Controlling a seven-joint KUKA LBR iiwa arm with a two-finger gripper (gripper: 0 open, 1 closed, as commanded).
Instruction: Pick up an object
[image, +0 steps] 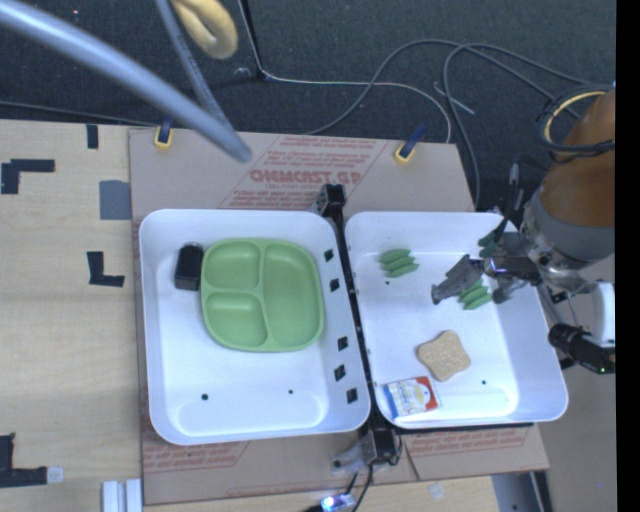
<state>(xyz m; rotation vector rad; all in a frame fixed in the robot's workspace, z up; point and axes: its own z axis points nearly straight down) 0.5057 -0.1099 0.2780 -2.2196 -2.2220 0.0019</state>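
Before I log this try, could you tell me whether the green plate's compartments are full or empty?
Empty: all three compartments of the green plate show bare green, with nothing lying in them.

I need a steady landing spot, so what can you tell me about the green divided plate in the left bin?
The green divided plate looks like matte plastic, rounded-square, with three compartments: two above, one wide below. It lies flat, upright, in the left white bin, upper middle. A small black block sits against its left rim.
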